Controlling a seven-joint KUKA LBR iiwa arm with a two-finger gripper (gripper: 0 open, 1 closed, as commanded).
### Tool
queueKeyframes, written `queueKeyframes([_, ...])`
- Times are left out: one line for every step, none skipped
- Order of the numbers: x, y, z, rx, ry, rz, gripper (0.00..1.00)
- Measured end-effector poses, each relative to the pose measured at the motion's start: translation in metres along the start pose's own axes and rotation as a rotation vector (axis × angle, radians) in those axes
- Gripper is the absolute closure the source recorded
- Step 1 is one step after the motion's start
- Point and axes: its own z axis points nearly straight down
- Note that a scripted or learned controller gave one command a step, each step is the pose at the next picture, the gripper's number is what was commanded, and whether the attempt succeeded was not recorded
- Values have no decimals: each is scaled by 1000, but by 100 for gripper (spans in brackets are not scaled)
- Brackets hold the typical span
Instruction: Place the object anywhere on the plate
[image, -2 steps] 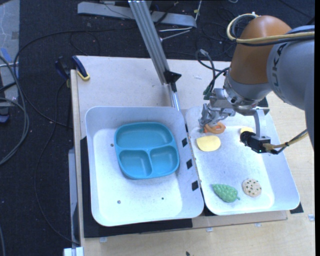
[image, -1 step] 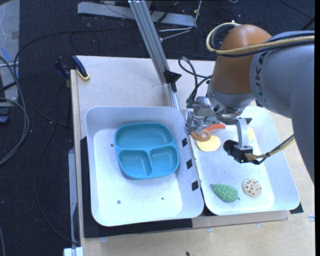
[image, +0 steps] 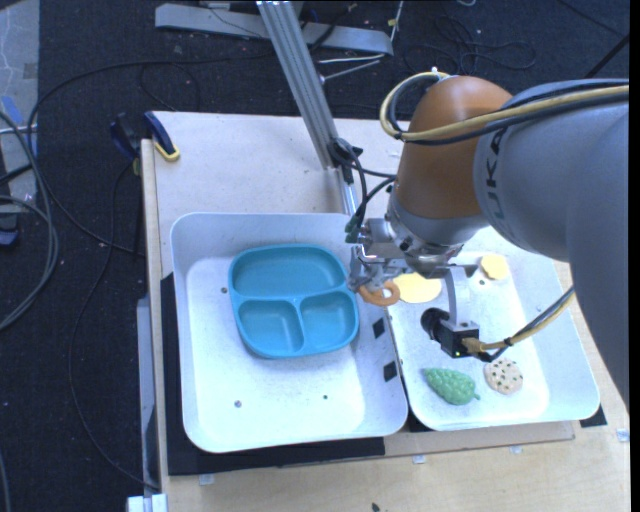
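A small tan, ring-shaped object (image: 379, 293), pretzel-like, sits directly under the end effector (image: 378, 272), above the seam between the two bins. Whether the fingers grasp it, or stand released or clenched, I cannot tell: the wrist hides them, and the ring could as well be resting on the bin rim.

The blue plate (image: 294, 300), three compartments, lies in the left bin (image: 280, 400) immediately left of the ring; its near right edge almost touches the ring. The plate's long axis runs roughly left to right across the bin. The coming move therefore turns on a short shift leftward, carrying the ring over the plate's right-hand compartments before release.

In the right bin (image: 560, 390), behind the end effector, lie a pale yellow disc (image: 421, 290) just beside the ring, a small yellow piece (image: 493, 267), a green leafy piece (image: 449, 384) and a speckled cookie (image: 503, 376), the last two close together near the front. The single grey arm (image: 560, 170) reaches in from the right above that bin; both bins rest on the light surface (image: 240, 170).
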Motion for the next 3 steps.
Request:
queueKeyframes([48, -22, -13, -3, 1, -2, 100])
queueKeyframes([94, -49, -13, -1, 0, -2, 100])
queueKeyframes([91, -48, -13, -2, -1, 4, 0])
